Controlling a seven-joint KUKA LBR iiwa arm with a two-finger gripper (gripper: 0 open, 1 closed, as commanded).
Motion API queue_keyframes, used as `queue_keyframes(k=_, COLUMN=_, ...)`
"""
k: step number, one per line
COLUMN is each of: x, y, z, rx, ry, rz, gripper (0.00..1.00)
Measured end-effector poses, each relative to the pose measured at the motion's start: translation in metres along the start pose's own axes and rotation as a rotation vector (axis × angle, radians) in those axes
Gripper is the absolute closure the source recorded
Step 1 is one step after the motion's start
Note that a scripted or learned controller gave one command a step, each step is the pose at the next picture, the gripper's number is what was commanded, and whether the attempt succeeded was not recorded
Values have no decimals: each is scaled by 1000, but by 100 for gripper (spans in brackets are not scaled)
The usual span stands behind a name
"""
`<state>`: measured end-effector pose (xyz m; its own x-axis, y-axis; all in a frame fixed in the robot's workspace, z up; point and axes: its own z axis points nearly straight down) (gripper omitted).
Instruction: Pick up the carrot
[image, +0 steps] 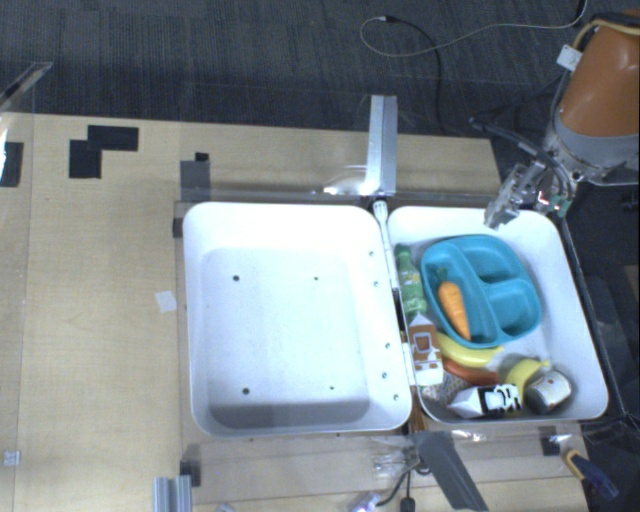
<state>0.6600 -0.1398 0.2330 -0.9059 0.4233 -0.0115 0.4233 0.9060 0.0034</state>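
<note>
- Carrot (455, 309) is lying in the blue divided tray (520, 310), right bin (575, 290).
- Gripper (503, 212) is hovering at the bin's far edge; jaw state: cannot tell.
- Approach step; next calls for descending nearer, over the carrot.

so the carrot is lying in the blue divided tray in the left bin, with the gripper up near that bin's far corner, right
Not quite: the camera view shows the carrot lying in the blue divided tray in the right bin, not the left one. The rest holds: the gripper is up near that bin's far corner.
</note>
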Motion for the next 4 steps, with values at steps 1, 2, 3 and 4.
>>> queue_keyframes(k=1, x=0, y=0, z=0, rx=0, ry=1, rz=0, gripper=0)
queue_keyframes(k=2, x=-27, y=-59, z=33, rx=0, ry=1, rz=-252, gripper=0)
queue_keyframes(k=3, x=50, y=-63, z=55, rx=0, ry=3, rz=-355, gripper=0)
queue_keyframes(k=4, x=-27, y=-44, z=73, rx=-1, ry=0, rz=-547, gripper=0)
